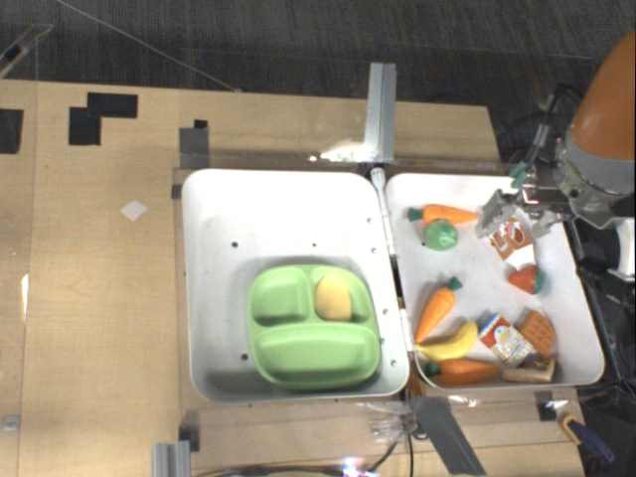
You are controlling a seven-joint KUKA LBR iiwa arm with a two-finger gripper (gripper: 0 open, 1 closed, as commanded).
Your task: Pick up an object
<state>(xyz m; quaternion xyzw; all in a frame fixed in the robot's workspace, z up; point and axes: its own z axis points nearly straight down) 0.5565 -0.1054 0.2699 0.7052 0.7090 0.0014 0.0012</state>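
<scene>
**Arm over the right bin, fingers above a small carton**

The grey arm (606, 127) with its orange band enters from the right, and its fingers (509, 215) sit over the far part of the right bin (588, 351). Whether the fingers are spread or closed cannot be told from this slanted view; the metal tips blur into the things beneath them.

Directly under and just toward the near side of the fingers lies a small brown-and-white carton (510, 238), tilted; it touches or overlaps the fingertips in the view, but nothing shows it clamped between them. Left of the fingers lies a carrot (449, 214) with its green top pointing left, and just nearer than that a green round vegetable (440, 235). Near the fingers, toward the bench's front, is a red strawberry-like piece (525, 279).

Well nearer the front edge of the same bin, apart from the fingers, a second carrot (435, 311) lies slanted, with a banana (449, 343) touching its lower end, an orange piece (467, 371) under the banana, a colourful small box (504, 339) and a waffle-like brown piece (538, 333) beside it.

Far left of the fingers, the left bin (214, 266) holds a green divided plate (313, 351) with a yellow egg-shaped item (334, 297) in its upper right compartment. Both bins rest on the wooden surface (89, 296).
</scene>
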